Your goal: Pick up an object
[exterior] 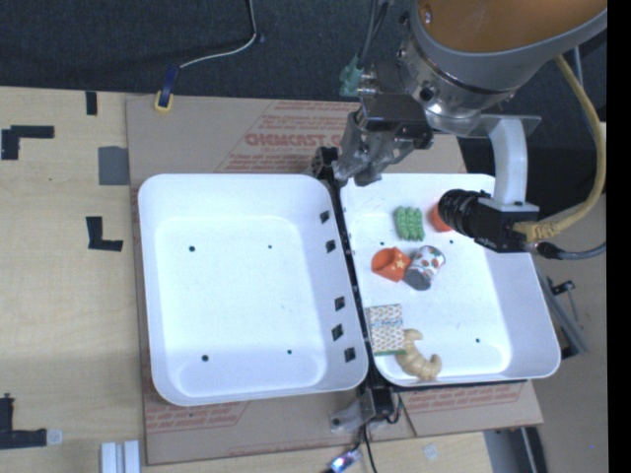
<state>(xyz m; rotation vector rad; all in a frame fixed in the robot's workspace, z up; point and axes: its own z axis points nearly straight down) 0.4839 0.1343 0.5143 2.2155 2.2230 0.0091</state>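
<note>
Two white bins sit side by side on my table; the left bin [237, 294] is bare, and the right bin [493, 333] carries a green piece [409, 223], an orange piece [389, 262], a grey cup [426, 266], a patterned card [385, 326] and a tan piece [422, 363]. End effector [357, 164] hangs over the far end of the divider; its opening, I cannot tell.

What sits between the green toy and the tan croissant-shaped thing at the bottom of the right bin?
In the camera view, the orange piece, round grey object and patterned square lie between green toy and tan piece.
</note>
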